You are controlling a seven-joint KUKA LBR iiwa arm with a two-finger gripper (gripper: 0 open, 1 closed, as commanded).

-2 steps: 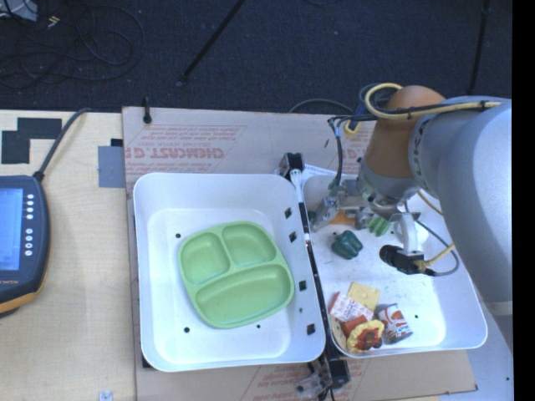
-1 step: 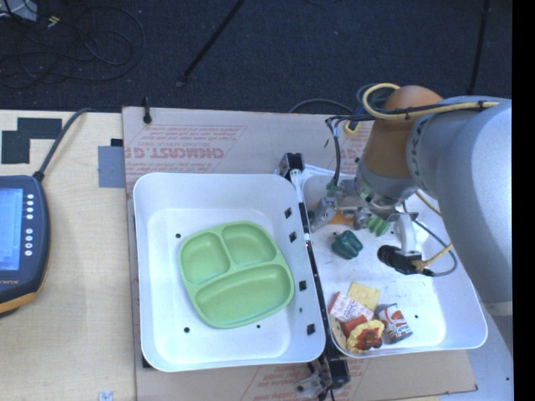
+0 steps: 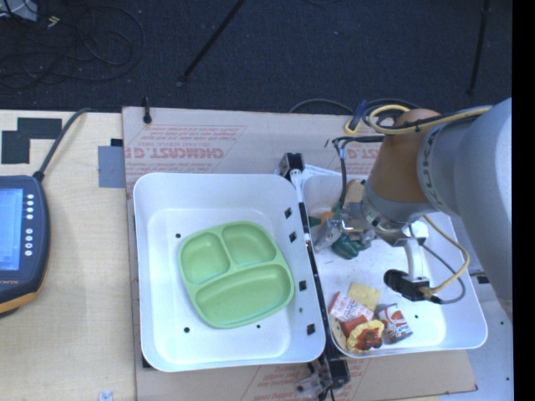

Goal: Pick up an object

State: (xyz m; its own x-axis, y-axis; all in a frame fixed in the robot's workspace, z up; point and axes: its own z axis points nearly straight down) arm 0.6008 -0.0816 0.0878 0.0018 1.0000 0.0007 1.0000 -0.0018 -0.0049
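A green divided plate [image 3: 235,272] lies in the left bin [image 3: 159,324]. In the right bin [image 3: 456,328], several small toy food items sit near the front: a yellow wedge [image 3: 363,295], a red and white packet [image 3: 348,309], a red and yellow piece [image 3: 366,335] and a small red can [image 3: 395,322]. My gripper [image 3: 344,234] is low in the back left part of the right bin, over a dark green object [image 3: 346,246]. The arm's wrist hides most of the gripper.
A black divider strip [image 3: 303,249] runs between the two bins. A teach pendant [image 3: 18,232] lies on the bench at far left. Cables [image 3: 435,286] hang from the wrist over the right bin. The arm's grey body covers the right bin's back right.
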